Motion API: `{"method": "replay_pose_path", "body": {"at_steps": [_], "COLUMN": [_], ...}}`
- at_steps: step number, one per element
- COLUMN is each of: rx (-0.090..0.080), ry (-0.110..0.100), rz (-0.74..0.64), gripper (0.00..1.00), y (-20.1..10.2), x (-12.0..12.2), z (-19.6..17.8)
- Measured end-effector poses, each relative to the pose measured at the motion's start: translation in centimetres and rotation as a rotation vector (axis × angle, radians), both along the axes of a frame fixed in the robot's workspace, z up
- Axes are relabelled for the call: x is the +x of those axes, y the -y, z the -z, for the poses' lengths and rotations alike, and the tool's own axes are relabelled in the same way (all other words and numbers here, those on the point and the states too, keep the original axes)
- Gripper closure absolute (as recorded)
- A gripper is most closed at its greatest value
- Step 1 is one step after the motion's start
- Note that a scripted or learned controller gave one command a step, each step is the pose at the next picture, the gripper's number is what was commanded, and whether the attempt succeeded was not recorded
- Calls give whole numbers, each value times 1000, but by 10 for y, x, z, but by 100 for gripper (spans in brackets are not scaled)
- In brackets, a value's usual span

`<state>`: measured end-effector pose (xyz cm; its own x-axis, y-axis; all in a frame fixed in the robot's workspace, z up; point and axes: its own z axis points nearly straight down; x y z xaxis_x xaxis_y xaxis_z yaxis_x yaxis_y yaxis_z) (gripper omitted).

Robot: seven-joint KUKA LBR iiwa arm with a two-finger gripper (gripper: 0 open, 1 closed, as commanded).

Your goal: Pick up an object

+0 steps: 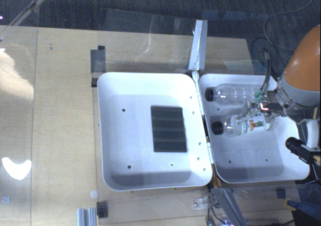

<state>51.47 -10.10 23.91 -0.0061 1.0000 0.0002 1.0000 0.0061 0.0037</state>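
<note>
Within right bin [261, 172]: two clear bottles, upper [233, 93], lower [235, 126], lying near each other, black caps leftward. Tool [265, 103] above them; open or closed, cannot tell. Risk: round, slick bottle rolling aside or slipping free.

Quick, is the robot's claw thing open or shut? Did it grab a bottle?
End effector: cannot be told; it sits over the two clear bottles in the right bin.
</note>
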Motion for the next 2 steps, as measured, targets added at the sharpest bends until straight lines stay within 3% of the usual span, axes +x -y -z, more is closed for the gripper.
{"method": "replay_pose_path", "body": {"at_steps": [1, 2], "rx": [-1, -3], "ry": [0, 5], "rz": [-57, -73], "gripper": [0, 0], "y": [54, 89], "x": [48, 90], "z": [80, 151]}}
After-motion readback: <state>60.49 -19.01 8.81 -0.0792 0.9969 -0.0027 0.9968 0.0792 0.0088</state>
